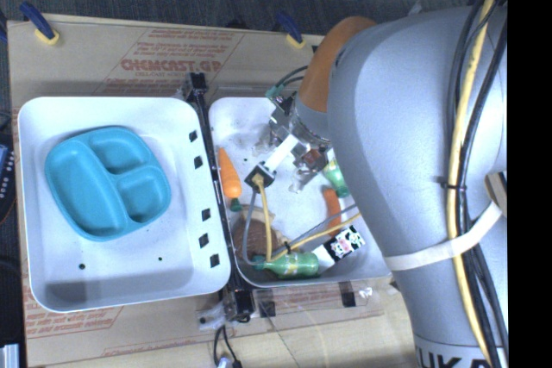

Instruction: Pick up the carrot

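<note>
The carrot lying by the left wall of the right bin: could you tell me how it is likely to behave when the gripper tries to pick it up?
The carrot looks smooth and tapered, so it may slip out of a pinch near its thin end. Its rounded body lies flat, so a nudge could roll it. It lies close to the bin wall, which probably leaves little room for a finger on that side.
</note>
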{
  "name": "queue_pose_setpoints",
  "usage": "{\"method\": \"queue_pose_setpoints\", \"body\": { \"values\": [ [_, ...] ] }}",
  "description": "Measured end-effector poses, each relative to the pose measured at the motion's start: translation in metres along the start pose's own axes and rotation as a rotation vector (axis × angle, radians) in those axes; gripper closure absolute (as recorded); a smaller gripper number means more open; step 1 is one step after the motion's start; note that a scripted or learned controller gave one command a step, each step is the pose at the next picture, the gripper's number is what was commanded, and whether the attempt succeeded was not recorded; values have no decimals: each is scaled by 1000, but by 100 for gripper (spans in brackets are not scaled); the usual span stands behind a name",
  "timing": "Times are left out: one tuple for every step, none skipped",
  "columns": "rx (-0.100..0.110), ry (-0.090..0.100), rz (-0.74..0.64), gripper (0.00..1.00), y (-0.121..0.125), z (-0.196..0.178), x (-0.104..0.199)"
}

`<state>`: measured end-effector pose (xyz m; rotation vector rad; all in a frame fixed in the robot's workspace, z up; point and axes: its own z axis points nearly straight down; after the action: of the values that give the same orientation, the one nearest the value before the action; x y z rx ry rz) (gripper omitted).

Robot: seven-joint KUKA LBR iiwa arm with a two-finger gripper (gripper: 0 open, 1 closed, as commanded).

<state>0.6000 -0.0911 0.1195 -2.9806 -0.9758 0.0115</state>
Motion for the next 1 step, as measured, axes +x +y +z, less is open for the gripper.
{"method": "queue_pose_setpoints", "body": {
  "values": [
    [6,-4,99,0,-39,30,-52]
  ]
}}
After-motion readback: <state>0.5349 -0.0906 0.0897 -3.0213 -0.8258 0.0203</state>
